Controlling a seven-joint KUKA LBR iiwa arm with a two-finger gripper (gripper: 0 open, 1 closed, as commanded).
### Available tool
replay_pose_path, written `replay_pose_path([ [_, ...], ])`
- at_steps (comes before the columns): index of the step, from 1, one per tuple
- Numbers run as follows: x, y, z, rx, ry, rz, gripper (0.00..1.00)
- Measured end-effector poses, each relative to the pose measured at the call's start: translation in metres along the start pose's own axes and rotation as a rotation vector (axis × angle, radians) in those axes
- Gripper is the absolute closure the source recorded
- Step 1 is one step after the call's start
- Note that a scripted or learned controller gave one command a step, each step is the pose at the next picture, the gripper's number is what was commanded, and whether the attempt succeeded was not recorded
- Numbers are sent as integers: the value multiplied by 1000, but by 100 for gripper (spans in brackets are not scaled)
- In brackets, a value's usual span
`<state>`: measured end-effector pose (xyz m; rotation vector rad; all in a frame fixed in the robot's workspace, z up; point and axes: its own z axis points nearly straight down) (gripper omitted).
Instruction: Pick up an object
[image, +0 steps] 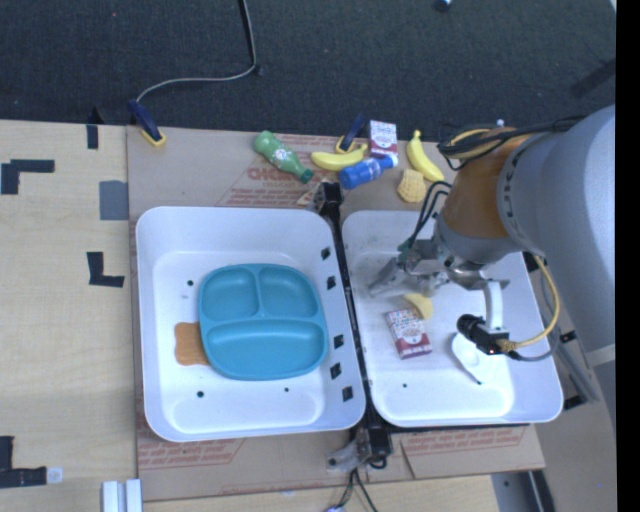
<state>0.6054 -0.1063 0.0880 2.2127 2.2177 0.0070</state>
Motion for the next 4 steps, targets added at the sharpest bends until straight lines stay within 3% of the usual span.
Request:
replay_pose_path([
  [1, 0, 1, -10, -2, 1, 0, 100],
  [2, 0, 1, -10, -2, 1, 0, 0],
  [3, 6, -24, -1, -1, -1, 2, 0],
  [4, 6, -23, -10, -1, -1, 2, 100],
])
